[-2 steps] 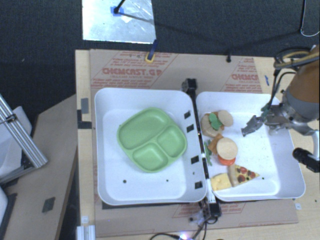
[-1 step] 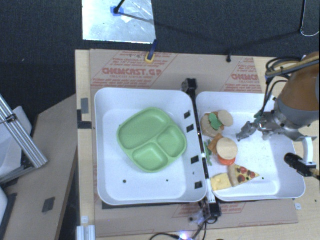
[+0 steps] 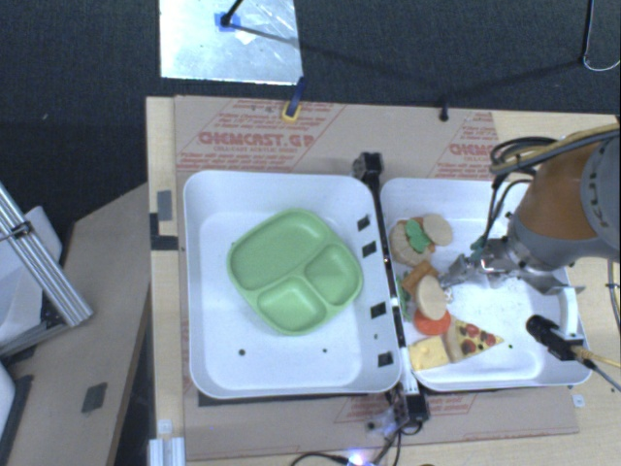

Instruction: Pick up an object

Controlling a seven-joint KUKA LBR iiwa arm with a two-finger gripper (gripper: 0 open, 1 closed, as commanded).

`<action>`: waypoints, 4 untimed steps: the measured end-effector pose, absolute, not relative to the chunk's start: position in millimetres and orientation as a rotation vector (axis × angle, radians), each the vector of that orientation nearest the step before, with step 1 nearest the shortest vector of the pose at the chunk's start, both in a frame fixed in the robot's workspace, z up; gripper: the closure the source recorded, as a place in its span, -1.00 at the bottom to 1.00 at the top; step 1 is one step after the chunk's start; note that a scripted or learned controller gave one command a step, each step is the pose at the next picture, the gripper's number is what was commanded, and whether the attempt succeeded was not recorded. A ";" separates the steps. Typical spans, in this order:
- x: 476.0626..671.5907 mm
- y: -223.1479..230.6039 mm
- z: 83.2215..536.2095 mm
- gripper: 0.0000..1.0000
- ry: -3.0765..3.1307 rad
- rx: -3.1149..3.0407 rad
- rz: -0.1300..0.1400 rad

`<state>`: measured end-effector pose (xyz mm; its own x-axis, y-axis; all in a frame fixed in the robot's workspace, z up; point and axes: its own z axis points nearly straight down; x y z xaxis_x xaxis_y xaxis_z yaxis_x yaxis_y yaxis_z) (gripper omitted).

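Several toy food pieces lie along the left side of the right bin. At the top is a burger with green lettuce, and below it a brown bread piece. A white and orange round slice comes lower still. A pizza slice and a yellow cheese wedge lie at the bottom. My gripper reaches in from the right, low over the bin, with its tip just right of the bread piece and the round slice. Nothing is visibly held.
A light green divided plate rests in the left bin. A black ridge with clips separates the two bins. Cables loop above the arm's orange band. A metal rail stands off the bench at far left.
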<state>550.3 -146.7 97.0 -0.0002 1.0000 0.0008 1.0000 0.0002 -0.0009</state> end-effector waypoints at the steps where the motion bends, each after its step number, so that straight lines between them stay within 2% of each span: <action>1: 552.9 -146.3 88.3 -1.00 -2.223 -2.220 -0.006; 2: 555.9 -145.7 101.2 1.00 -2.228 -2.225 -0.017; 3: 556.3 -139.6 146.5 1.00 -2.230 -2.219 -0.005; 4: 559.8 -139.8 211.1 1.00 -2.232 -2.220 -0.007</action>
